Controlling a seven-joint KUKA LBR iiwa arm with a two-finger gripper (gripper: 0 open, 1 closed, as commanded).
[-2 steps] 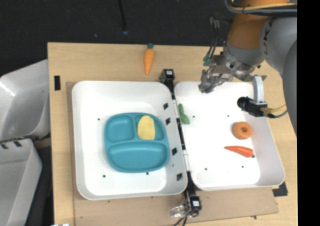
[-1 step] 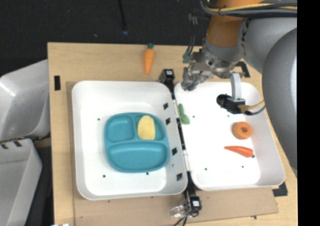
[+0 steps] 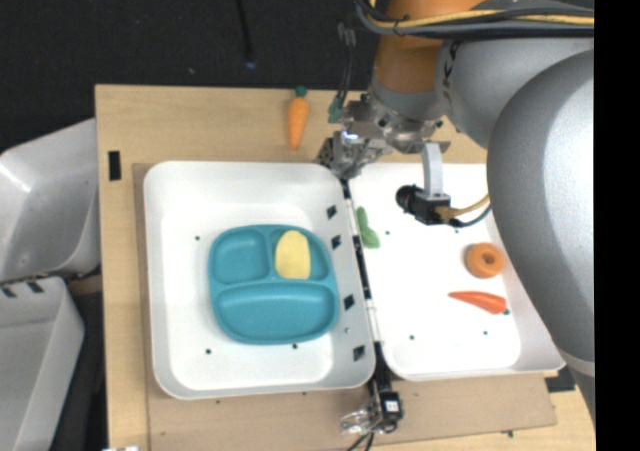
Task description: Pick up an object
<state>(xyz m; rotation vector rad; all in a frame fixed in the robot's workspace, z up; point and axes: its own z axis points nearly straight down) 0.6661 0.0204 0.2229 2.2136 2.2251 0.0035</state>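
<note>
My gripper point(image 3: 344, 147) hangs under the orange wrist band, over the far end of the ridge between the two bins. A small green piece point(image 3: 367, 229) lies in the right bin point(image 3: 430, 359) just below it, near the ridge. Also in that bin are an orange ring point(image 3: 485, 259) and a red chili point(image 3: 478, 301) toward the right. In the left bin point(image 3: 170, 339) a blue divided plate point(image 3: 250, 314) carries a yellow lump point(image 3: 292, 254) in its upper right compartment. An orange carrot point(image 3: 297, 117) lies on the bench behind the left bin, left of the gripper.
The grey arm covers the right bin's far right corner. A black cable clip point(image 3: 418, 202) hangs off the wrist over the right bin. The wooden bench point(image 3: 120, 119) rims both bins, and a white box point(image 3: 40, 199) stands at the far left.
</note>
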